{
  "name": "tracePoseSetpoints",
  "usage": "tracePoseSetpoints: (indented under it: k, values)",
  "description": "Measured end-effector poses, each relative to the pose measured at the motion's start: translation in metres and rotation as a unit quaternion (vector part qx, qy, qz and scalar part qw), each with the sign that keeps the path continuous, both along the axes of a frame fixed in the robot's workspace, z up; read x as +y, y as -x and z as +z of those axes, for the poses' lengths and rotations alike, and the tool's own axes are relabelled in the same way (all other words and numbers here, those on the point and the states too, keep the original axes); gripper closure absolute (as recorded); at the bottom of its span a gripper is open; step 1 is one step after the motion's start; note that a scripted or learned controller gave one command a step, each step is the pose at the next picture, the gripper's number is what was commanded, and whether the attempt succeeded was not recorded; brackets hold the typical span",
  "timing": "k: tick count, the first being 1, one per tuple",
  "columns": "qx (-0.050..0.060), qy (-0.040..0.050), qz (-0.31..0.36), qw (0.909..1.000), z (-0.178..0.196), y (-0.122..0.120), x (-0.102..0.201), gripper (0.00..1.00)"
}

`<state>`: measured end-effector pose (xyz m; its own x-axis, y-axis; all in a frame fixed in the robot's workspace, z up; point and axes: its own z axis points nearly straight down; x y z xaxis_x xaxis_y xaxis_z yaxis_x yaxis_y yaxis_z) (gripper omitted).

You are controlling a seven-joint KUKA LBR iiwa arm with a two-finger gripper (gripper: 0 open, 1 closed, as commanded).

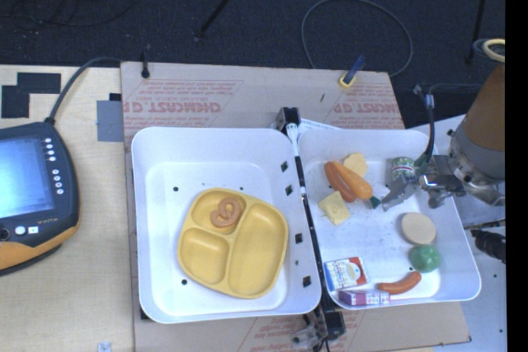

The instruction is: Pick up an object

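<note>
From the overhead camera view we see our gripper [394,195] low in the right bin [462,276], near its far right edge, fingers apart and holding nothing. The carrot [348,181] lies just beside it, probably light, stiff, slippery plastic; we would grasp it across the middle.

Yellow tray [247,260], white bins [157,177], orange carrot [348,180], green ball [426,258], beige disc [418,227], red sausage [398,284].
</note>
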<state>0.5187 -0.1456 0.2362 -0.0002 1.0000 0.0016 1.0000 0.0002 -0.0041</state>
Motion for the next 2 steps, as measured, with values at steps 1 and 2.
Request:
tracePoseSetpoints:
  k: [1,2]
  values:
    - [0.001,-0.0006,0.002,1.0,-0.075,-0.057,0.045,0.0]
    - [-0.005,0.0006,0.002,1.0,-0.15,-0.129,0.066,0.0]
